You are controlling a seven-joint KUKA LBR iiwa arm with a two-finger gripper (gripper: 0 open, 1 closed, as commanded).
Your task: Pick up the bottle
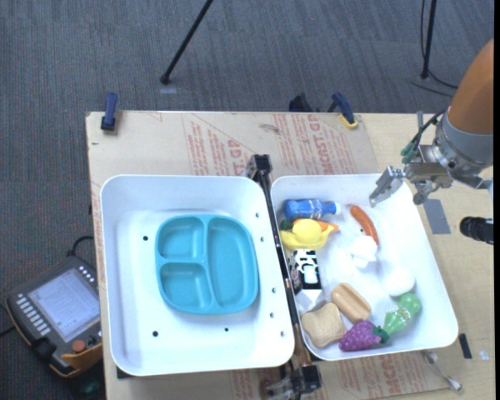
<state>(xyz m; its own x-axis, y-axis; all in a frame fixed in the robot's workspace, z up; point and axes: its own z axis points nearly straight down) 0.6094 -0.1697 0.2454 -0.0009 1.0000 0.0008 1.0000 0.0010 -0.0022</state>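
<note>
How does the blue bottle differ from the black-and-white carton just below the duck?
The bottle is blue with a white cap; the carton is black and white. The bottle lies crosswise at the bin's far end, while the carton lies lengthwise along the left wall. The bottle looks rounded, the carton boxy. Both sit in the right bin, beside the duck.

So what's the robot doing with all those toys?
It's meant to pick up the bottle, the blue one lying at the back of the right bin beside a yellow duck. The claw is open and holds nothing, up over the bin's far right corner, away from the bottle. Other toy foods, like a carrot and grapes, lie around. The left bin holds a teal tray.
</note>
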